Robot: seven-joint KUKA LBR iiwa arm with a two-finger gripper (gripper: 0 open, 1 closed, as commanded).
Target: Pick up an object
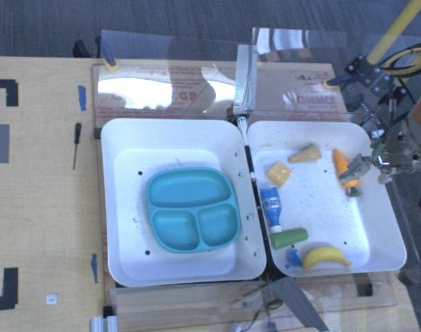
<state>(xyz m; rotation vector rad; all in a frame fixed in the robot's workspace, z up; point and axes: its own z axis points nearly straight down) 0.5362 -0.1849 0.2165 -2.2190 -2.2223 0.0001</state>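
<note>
The right bin (380,237) holds several items. An orange carrot (341,160) lies near its right wall. A tan wedge (305,153) and a yellow block (279,173) sit toward the back. A blue and white tube (270,209), a green cylinder (288,238), a yellow banana (325,256) and a small blue piece (294,258) lie at the front left. My gripper (366,164) reaches in over the right wall, low in the bin, with a grey part lying across the carrot's lower end.
The left bin (117,185) carries a teal divided plate (192,209). A metal divider (246,75) and clear panels stand behind the bins. Cables and a yellow pole (399,23) crowd the back right. A screwdriver (76,144) lies on the bench at left.
</note>
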